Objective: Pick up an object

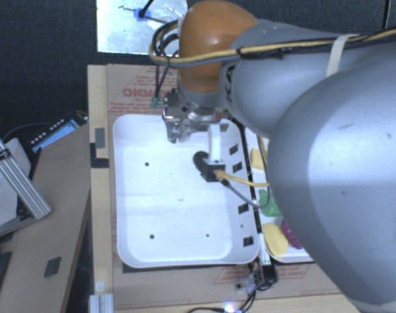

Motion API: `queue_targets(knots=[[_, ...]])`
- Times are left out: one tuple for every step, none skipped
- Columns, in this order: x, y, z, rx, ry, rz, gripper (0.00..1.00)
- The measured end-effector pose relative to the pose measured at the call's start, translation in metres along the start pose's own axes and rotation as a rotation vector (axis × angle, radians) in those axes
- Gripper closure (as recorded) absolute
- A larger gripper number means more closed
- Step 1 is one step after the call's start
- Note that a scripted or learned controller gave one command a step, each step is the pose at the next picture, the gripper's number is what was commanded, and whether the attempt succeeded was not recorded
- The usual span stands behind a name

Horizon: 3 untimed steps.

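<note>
I have the end effector (pixel 178 132) low over the left bin's (pixel 136 240) far edge, grip state unreadable, so I'd swing right toward the yellow object (pixel 276 237) beyond that bin's right wall before descending.

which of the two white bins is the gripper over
The left bin, the one seen nearly whole with small dark dots on its floor. The gripper hangs above its far edge; the right bin lies mostly under the arm.

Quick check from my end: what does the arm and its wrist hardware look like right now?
The arm is smooth grey, with a rounded orange band above the wrist. A yellow cable and black cables run along it. The gripper is small, metallic and grey.
</note>
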State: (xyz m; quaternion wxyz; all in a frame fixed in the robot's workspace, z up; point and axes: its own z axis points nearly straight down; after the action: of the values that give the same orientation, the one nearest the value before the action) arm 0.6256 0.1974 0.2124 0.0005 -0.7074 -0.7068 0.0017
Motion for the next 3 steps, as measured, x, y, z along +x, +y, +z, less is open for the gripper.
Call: queue_targets(knots=[[0.039,0.034,-0.025,-0.010,0.005,-0.007,1.00],[0.037,-0.030,0.057,0.008,0.000,-0.002,1.00],[0.037,0.047,0.013,-0.014,0.004,-0.004,1.00]])
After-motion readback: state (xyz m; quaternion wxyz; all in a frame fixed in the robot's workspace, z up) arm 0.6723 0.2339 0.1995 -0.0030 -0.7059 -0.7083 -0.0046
